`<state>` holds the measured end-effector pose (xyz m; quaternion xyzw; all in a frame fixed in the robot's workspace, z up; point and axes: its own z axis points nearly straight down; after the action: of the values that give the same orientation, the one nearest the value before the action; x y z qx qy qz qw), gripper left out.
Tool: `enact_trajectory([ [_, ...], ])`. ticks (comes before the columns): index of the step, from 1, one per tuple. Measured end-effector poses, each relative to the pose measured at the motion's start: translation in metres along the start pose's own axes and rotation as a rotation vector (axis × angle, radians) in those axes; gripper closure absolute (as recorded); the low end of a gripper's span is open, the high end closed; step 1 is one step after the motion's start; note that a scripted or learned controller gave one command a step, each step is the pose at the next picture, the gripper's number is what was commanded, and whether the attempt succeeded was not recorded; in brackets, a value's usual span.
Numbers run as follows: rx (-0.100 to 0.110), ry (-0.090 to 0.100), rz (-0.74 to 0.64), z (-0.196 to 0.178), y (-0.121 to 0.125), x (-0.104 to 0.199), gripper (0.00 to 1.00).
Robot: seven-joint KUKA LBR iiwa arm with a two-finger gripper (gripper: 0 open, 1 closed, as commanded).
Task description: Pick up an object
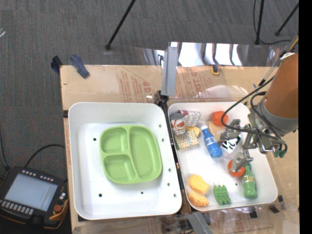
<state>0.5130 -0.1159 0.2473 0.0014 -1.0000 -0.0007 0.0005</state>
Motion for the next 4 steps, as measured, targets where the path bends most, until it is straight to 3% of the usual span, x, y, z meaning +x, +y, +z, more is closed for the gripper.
enact_trajectory([
  [1,0.000,0.003,0.056,0.162,0.000,-0.008,0.00],
  [2,0.000,-0.001,0.176,0.160,0.025,-0.062,0.00],
  [3,0.000,0.000,0.140,0.161,-0.010,0.017,0.00],
  [4,-0.001,-0.001,0.182,0.160,0.037,-0.029,0.00],
])
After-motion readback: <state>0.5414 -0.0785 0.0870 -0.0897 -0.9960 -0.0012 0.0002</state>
